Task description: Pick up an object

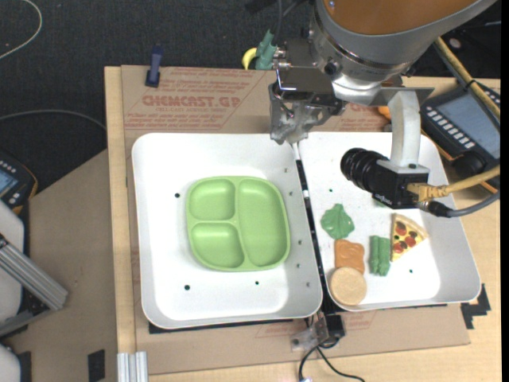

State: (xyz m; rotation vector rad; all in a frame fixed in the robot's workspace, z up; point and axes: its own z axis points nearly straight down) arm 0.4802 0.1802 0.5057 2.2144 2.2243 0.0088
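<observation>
Five toy foods lie in the right bin (453, 281): a green leaf (338, 221), orange block (349, 255), round cracker (348, 286), green bean (380, 255) and pizza slice (406, 235). All sit well below the gripper (288, 134), which hangs near the bins' far edge; whether it grips anything cannot be told.

Two shallow white bins side by side, left bin (159, 181) and right bin (453, 269), touching along their inner rims. Beneath both, a brown cardboard sheet (207, 94) printed with red lettering. At its far left corner, a blue clip (153, 68). Beyond the far edge, a small green and yellow item (261, 52), blurred. On the dark carpet (79, 46), a thin white cable (36, 10) in a loop. At lower left, an aluminium rail (28, 273). At right, a black keypad unit (465, 126).
</observation>
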